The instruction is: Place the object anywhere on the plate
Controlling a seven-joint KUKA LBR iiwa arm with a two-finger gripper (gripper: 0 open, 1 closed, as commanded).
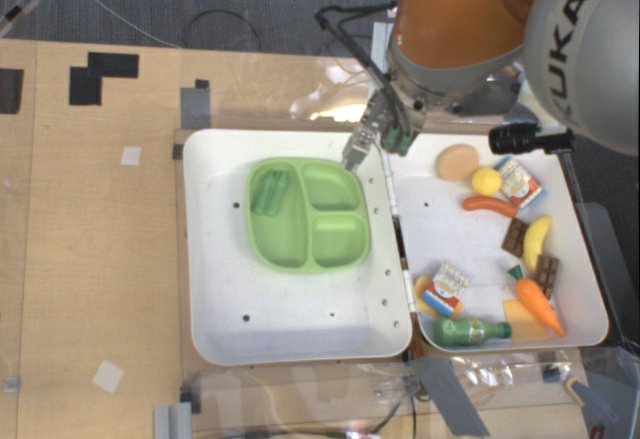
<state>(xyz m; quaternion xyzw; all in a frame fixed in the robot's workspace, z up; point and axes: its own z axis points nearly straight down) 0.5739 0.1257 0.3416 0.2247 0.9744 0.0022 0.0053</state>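
A green divided plate (pixel 308 215) lies in the left white bin (pixel 230 307). In the plate's left compartment rests a ribbed green object (pixel 268 192), close in colour to the plate. My gripper (pixel 378 145) hangs over the plate's upper right corner, near the wall between the two bins. It is open, with nothing between its fingers. The green object sits well to the gripper's left, apart from it.
The right bin (pixel 590 327) holds several toy foods: a tan bun (pixel 457 163), a lemon (pixel 485 181), a banana (pixel 537 237), a carrot (pixel 538 303), a green bottle (pixel 470 331) and small cartons (pixel 520 182). The arm's bulk overhangs the bins' far edge.
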